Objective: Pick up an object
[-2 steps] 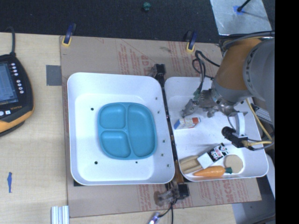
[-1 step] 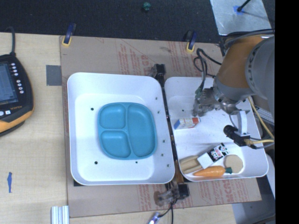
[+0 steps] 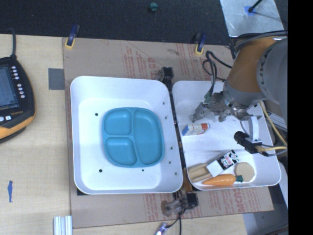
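Now I see my tool (image 3: 203, 112) low in the right bin (image 3: 188, 94), just above the small tube (image 3: 196, 128); whether it is clenched I cannot tell. Probably light, stiff, slippery; grip its middle.

Faint red print on the cardboard sheet (image 3: 146, 58) is illegible.

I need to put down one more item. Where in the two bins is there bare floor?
Left bin: bare strips ring the blue divided plate, widest along its left wall. Right bin: a bare patch between the small tube and the carrot. Its front edge is crowded, and the gripper hangs over the back.
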`<state>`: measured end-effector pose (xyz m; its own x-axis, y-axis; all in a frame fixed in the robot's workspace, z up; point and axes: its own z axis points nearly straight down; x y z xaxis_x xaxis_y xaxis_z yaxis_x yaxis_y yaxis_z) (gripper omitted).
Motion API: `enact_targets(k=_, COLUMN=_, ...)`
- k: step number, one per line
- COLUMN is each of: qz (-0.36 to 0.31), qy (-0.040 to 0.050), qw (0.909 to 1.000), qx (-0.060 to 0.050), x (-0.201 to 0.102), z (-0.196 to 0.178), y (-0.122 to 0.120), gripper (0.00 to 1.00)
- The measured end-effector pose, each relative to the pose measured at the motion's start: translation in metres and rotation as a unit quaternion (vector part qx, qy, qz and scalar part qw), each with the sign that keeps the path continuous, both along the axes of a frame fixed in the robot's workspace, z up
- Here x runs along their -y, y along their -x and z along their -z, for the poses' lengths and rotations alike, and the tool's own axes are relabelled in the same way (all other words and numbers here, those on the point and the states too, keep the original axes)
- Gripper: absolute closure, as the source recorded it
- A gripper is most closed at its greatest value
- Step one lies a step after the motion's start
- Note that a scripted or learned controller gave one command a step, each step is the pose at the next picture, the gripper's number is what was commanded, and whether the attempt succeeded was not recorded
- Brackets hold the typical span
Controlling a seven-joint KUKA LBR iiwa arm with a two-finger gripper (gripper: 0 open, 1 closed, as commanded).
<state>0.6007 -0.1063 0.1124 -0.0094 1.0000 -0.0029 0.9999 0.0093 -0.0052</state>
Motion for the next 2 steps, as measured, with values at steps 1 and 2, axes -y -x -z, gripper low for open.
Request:
enact_targets(k=1, qz=0.003, qy=-0.0009, qw=1.0, qx=0.0, x=0.007, z=0.021, y=0.005, gripper=0.0)
enact_targets(k=2, qz=0.002, qy=-0.0007, qw=1.0, qx=-0.001, x=0.007, z=0.011, y=0.005, gripper=1.0)
